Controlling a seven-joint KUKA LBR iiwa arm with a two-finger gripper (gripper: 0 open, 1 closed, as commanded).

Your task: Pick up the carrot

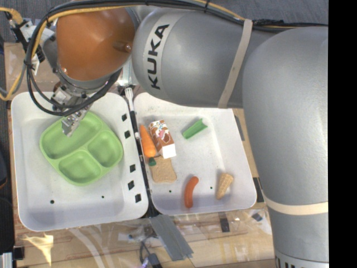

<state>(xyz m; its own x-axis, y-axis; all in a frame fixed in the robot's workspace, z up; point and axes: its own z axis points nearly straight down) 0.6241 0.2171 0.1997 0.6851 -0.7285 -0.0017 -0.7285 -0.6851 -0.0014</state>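
- Left bin point(28, 205): green divided plate point(81, 148) sits mid-left of frame.
- Gripper point(71, 123) hangs over plate's upper-left compartment, under the orange band point(92, 35) at upper left; nothing between its tips; released or clenched, cannot tell.
- Carrot point(147, 142) lies in right bin point(240, 149), against its left wall at frame centre, touching the carton point(162, 138), just above the bread slice point(163, 171).
- Further right: sausage point(191, 191), green block point(194, 129), cone point(224, 184).
- Step, judged: approach not started, gripper over wrong bin.
- Next: shift right across the divider, align fingers across the carrot, descend clear of the carton.
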